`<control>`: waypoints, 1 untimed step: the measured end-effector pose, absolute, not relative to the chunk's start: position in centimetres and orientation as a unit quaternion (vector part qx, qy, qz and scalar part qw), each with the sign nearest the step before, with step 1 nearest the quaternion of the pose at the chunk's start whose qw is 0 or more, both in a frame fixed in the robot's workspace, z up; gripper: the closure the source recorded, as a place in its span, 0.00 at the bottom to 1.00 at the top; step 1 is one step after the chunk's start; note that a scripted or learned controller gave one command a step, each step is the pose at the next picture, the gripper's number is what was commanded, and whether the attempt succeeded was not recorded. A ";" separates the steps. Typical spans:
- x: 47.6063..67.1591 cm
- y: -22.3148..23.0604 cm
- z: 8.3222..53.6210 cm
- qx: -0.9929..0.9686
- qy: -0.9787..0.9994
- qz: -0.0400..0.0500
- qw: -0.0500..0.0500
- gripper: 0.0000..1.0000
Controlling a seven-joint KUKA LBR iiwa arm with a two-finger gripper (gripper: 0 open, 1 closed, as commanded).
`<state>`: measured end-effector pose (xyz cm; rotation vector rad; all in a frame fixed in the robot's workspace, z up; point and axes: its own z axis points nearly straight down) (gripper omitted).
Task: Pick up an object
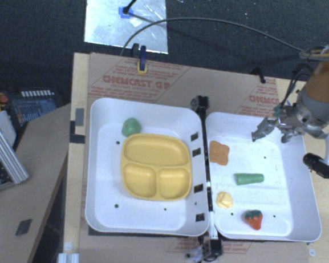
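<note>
The right bin (297, 185) holds several toy foods: an orange slab (219, 153) at its left side, a green cylinder (248, 178) lying in the middle, a small yellow piece (224, 200) and a red strawberry (253, 219) near the front. A round green item (132, 126) sits in the left bin (102, 151), just behind a yellow divided plate (154, 166). My gripper (272, 133) hangs over the back part of the right bin. It is open, nothing is between its fingers, and the green cylinder lies well in front of it.
A black divider (203, 160) with clips runs between the two bins. Cables cross the dark floor behind the bench. A black clamp-like part (320, 164) juts in at the right bin's right rim. A side table with equipment stands at the left.
</note>
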<state>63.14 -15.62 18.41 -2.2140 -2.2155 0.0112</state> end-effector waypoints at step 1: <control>63.5 -15.6 19.2 -0.706 -0.708 0.000 -0.001 0.00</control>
